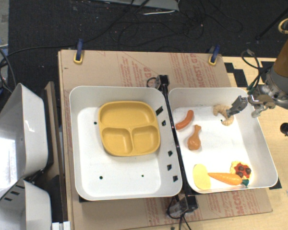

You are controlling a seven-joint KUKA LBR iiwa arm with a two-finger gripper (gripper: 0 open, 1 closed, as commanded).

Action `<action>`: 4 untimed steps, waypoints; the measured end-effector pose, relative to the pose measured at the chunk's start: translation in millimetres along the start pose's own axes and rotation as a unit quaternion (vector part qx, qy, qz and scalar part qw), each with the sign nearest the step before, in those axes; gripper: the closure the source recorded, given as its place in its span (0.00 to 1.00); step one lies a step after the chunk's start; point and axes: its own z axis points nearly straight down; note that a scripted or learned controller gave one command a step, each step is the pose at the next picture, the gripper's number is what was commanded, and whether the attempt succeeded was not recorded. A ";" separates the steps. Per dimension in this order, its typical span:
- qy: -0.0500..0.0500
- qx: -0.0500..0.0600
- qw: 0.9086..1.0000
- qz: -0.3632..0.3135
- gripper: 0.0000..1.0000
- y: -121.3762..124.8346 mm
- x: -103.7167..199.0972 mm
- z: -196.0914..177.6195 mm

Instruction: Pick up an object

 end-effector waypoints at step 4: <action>-0.002 -0.006 1.000 -0.001 0.00 8.4 -4.8 114.1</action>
